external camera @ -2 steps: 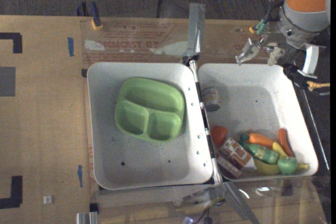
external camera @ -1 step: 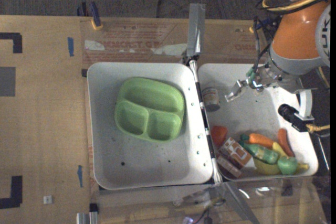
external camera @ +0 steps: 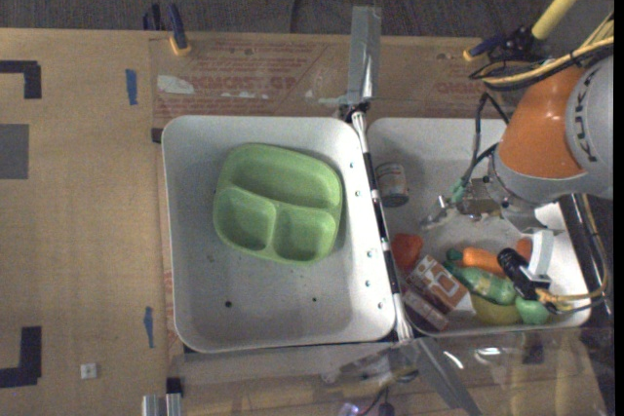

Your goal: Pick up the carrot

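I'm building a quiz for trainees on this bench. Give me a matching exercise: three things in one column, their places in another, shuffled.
Things:
1 green plate
2 can
3 carrot

Places:
A right bin, in the cluster of items toward the picture's lower edge
B left bin, around its middle
C right bin, alone against the wall shared with the left bin

Pairs: 1-B; 2-C; 3-A

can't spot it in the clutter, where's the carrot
In the camera view, the carrot lies in the right bin, toward its lower right, just below the gripper and up-right of the carton.
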`<state>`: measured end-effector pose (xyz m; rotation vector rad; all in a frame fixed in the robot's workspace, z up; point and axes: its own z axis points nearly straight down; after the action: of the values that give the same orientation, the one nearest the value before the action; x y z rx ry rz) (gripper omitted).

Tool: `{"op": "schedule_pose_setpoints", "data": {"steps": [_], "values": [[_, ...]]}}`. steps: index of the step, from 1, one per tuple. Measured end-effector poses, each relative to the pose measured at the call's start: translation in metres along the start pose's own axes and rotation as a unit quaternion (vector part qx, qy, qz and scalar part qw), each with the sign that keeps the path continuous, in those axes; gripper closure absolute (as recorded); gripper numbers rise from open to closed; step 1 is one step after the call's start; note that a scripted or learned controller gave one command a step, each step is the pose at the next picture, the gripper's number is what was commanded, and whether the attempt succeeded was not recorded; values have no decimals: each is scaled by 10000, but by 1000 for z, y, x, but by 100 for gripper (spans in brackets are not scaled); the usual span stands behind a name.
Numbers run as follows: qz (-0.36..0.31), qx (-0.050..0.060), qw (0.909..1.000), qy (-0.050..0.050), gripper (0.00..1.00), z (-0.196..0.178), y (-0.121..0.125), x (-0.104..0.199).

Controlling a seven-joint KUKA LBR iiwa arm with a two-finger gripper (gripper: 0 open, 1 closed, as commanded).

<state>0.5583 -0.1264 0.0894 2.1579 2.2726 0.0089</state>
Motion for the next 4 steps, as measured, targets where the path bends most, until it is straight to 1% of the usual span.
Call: {"op": "schedule_pose_setpoints", "data": {"steps": [1, 2, 3, 4], "values": [[-1182, -44, 9930, -34, 0, -1, -74, -7], [-1170, -74, 9931, -57, 100, -12, -73, -9], [-1169, -70, 9931, -55, 0, -11, -73, -9], [-1228, 32, 9924, 5, 0, -156, -33, -16]]}}
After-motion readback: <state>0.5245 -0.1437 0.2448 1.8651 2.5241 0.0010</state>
